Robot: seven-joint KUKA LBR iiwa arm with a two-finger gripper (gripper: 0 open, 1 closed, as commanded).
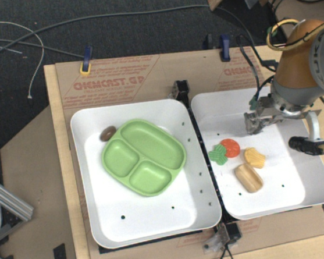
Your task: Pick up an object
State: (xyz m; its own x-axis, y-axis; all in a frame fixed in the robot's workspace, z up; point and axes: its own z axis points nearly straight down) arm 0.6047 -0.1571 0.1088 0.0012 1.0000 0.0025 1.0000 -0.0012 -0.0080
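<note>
The gripper point(256, 121) hangs low over the right bin point(310, 190); whether its fingers are parted cannot be told. Nothing shows between them. The tomato point(230, 147), yellow piece point(254, 158) and bread roll point(249, 178) lie just below-left. The grey arm point(301, 71) rises rightward.

Bright, even overhead light; white bins point(156, 226) near blown out, soft glare on the green tray point(145, 157). Shadows short and faint; focus slightly soft throughout, far dark floor dim.
</note>
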